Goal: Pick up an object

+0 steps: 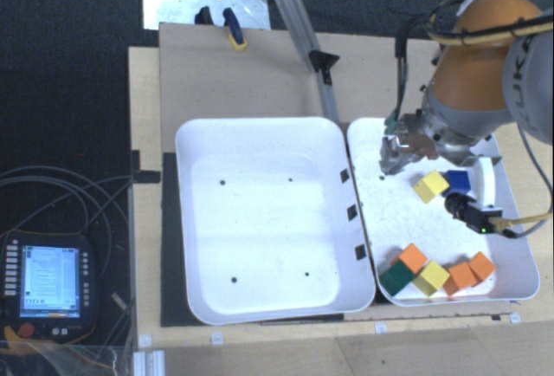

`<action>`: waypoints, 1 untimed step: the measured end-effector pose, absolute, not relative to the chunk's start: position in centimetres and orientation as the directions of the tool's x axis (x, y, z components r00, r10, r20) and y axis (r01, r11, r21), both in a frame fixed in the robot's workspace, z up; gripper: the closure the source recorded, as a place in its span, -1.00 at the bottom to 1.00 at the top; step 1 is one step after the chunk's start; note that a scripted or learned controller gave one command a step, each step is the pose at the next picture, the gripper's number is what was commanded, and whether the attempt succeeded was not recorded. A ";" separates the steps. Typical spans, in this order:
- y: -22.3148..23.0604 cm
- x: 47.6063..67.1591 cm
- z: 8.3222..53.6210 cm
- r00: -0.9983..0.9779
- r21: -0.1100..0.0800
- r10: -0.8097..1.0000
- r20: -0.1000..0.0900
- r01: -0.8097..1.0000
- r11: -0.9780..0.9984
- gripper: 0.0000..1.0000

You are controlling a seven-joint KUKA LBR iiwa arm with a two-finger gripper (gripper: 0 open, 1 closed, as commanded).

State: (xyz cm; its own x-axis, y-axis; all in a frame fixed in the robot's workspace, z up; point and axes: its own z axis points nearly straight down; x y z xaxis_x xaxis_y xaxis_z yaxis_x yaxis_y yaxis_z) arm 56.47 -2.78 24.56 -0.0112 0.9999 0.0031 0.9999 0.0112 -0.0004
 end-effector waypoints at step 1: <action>1.6 53.9 23.6 -0.010 -0.002 1.000 0.002 1.000 0.010 1.00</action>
